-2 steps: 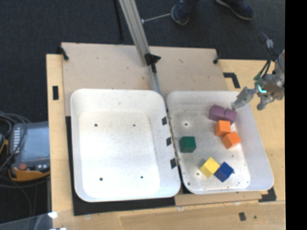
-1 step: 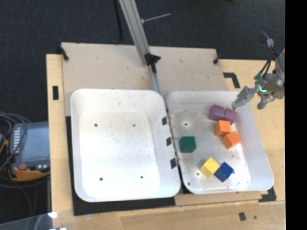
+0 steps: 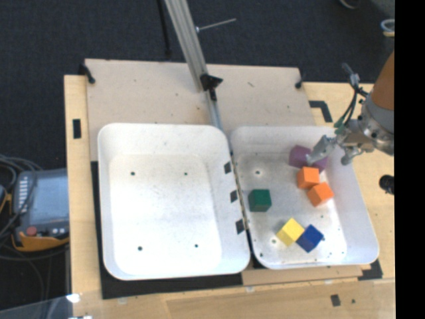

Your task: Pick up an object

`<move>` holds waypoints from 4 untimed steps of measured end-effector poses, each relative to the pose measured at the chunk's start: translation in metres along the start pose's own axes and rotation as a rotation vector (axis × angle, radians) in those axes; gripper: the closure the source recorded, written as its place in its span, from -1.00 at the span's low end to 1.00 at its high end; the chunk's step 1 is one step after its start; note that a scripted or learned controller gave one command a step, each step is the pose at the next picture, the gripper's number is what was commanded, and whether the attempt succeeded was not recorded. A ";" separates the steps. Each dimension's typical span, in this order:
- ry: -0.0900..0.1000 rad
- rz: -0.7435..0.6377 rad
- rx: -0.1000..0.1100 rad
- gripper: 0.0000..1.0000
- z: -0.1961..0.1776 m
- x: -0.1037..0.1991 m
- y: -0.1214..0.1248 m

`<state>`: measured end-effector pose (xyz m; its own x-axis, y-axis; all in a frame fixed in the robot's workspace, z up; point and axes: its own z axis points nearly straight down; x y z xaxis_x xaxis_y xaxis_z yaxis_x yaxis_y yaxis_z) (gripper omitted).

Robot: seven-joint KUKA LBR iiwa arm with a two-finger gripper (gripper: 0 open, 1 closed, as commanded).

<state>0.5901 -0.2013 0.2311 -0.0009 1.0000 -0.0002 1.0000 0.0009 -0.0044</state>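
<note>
I count two white bins (image 3: 166, 198), side by side. In the right one: two orange blocks (image 3: 308, 177), one purple block (image 3: 299, 155), one green (image 3: 259, 200), one yellow (image 3: 290, 232), one blue (image 3: 310, 238).

No legible text, label, brand, number or sign appears anywhere in the camera view. The handheld control pendant (image 3: 41, 208) at the left edge has a pale screen, but whatever it displays is too blurred to read. The black marks on the wooden bench (image 3: 73, 178) and beside the two white bins (image 3: 106, 138) are plain tape pieces or brackets, carrying no lettering. The coloured blocks (image 3: 308, 177) in the right bin have plain, unmarked faces.
</note>
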 end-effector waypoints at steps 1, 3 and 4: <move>-0.001 0.002 -0.001 -1.00 0.054 -0.010 0.004; -0.003 0.006 -0.009 1.00 0.100 -0.008 0.009; -0.002 0.006 -0.010 1.00 0.057 -0.012 0.009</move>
